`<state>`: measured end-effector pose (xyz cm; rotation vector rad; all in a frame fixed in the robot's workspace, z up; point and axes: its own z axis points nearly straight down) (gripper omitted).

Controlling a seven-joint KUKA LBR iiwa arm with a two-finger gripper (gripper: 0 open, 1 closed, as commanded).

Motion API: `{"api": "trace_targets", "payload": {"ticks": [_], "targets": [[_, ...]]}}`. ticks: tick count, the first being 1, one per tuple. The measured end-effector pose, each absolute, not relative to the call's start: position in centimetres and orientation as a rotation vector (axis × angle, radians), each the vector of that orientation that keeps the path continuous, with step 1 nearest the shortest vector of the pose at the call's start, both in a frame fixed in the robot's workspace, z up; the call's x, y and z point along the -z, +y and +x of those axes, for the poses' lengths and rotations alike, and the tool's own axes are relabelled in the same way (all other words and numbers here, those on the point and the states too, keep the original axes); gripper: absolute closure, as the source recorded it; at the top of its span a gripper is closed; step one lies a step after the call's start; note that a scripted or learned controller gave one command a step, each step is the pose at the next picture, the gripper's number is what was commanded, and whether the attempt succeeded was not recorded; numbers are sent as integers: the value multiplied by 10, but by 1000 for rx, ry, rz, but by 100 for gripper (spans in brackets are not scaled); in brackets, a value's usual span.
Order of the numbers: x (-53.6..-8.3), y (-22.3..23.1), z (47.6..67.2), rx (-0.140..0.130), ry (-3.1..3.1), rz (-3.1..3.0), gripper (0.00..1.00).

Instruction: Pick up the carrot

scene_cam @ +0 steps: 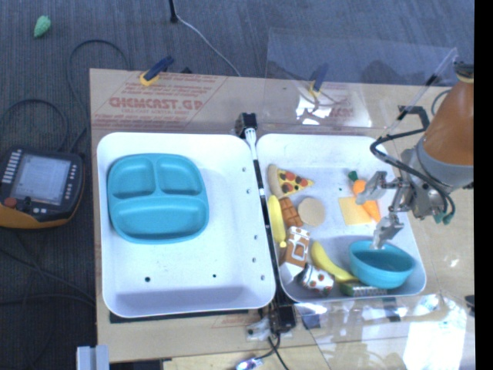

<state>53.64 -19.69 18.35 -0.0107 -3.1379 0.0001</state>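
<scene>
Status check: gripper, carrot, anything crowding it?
Gripper open, hovering at the carrot, not gripping. Carrot lies in right bin. Cheese slice touches it; blue bowl nearby.

You've got dark grey carpet [308, 6] all around a cardboard-covered bench [169, 102], with black cables [46, 114] snaking across the floor, a teach pendant [38, 187] lying at the left and a small green thing [41, 26] off in the corner.
</scene>
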Motion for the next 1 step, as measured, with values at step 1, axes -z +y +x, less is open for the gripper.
{"api": "trace_targets", "payload": {"ticks": [1], "targets": [[-94,-221,585,-6,-3147,-53,0]]}}
